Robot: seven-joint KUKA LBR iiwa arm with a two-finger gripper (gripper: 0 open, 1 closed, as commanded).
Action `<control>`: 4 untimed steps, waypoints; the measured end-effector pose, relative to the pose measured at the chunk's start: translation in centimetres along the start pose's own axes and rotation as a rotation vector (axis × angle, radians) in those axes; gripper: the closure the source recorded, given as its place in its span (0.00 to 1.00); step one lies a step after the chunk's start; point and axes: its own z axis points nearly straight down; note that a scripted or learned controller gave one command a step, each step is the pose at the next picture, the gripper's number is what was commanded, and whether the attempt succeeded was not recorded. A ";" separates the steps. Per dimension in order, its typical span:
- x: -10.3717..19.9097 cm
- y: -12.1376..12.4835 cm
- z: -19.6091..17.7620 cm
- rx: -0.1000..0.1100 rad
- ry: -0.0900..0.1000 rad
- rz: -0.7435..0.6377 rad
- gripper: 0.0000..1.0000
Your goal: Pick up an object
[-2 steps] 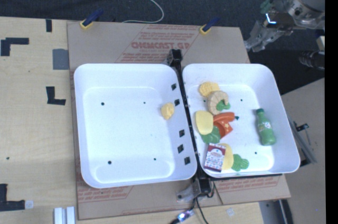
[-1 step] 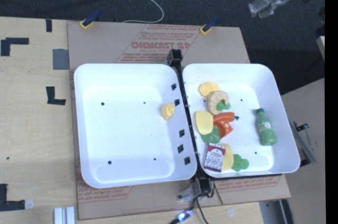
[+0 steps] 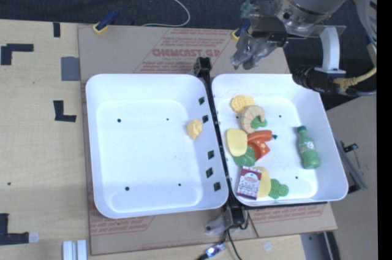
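Green bottle (image 3: 308, 147) in right bin (image 3: 327, 124), well below raised gripper (image 3: 246, 60); grip unclear.

Under my two bins lies a cardboard sheet (image 3: 171, 53) printed in red; I can make out the word "CHEMCAST" along its far edge, the rest too blurred to read. The small red packet (image 3: 249, 183) in my right bin carries a label I cannot read.

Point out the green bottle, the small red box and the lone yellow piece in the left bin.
green bottle (image 3: 308, 147): camera view, on its body, right bin.
small red box (image 3: 249, 183): camera view, on its printed face, right bin.
yellow piece (image 3: 195, 128): camera view, on its middle, left bin.
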 end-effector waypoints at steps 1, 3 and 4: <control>9.6 -0.6 -9.0 -0.021 0.003 -0.003 1.00; 18.7 0.6 -10.0 -0.021 0.002 0.005 1.00; 17.5 -2.5 12.0 0.007 -0.010 0.009 1.00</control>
